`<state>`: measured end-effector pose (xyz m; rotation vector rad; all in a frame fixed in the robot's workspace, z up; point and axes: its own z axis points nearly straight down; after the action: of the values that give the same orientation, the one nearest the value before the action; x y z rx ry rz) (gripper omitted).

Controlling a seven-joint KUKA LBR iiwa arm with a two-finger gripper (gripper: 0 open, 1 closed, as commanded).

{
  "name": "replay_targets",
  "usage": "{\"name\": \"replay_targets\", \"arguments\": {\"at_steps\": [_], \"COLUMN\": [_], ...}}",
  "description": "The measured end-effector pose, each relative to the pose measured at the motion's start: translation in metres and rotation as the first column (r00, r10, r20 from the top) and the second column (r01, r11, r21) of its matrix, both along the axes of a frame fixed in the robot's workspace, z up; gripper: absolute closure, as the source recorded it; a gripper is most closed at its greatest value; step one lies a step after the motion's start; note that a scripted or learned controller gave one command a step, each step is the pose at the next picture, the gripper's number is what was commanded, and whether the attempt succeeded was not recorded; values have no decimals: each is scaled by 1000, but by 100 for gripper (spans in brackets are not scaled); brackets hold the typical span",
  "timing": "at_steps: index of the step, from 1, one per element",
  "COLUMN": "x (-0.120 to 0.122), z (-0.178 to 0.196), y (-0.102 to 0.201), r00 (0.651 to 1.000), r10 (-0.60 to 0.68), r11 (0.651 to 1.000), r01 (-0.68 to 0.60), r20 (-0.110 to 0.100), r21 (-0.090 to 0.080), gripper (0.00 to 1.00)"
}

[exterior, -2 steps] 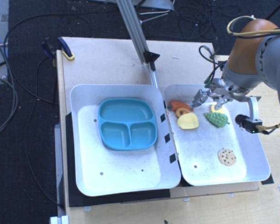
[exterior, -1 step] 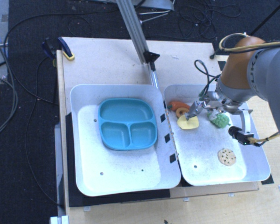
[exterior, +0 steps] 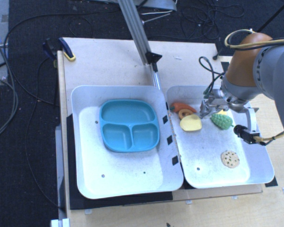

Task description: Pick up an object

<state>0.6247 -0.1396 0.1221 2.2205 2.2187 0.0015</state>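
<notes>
Toys lie scattered in the right bin (exterior: 255,174), 1 of 2 shallow white bins side by side on the bench (exterior: 109,56). The gripper (exterior: 207,109) hangs low over the upper middle of that bin, at the end of the grey arm (exterior: 270,70) that reaches in from the right of the frame; whether it is released or clenched cannot be told from this angle, and nothing can be seen caught in it.

Just left of the gripper sits a yellow potato-shaped piece (exterior: 190,123), its long axis running roughly left to right across the frame. Above it, touching or nearly so, an orange carrot-like piece (exterior: 182,109) stretches from upper left to lower right. A green bumpy piece (exterior: 222,121) rests just right of the gripper, close under the arm's wrist. A round cookie (exterior: 230,159) with dark chips lies flat, well apart from the others, toward the lower right of the bin.

In the left bin (exterior: 85,174) a blue tray (exterior: 129,126) with 3 compartments lies flat near the middle.

Light wood shows on the bench top around the bins. A slanted metal pole (exterior: 135,22) rises from the bench's far side toward the top of the frame. Dark carpet with black cables (exterior: 23,56) surrounds the bench.
</notes>
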Motion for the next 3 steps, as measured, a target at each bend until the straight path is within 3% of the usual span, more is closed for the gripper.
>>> {"name": "replay_targets", "arguments": {"at_steps": [2, 3], "x": [1, 1], "z": [107, 105], "y": [6, 6], "r00": [1000, 1000], "r10": [4, 3], "r11": [1000, 1000], "r01": [-4, -3], "r20": [4, 0], "r21": [0, 1], "gripper": [100, 100]}}
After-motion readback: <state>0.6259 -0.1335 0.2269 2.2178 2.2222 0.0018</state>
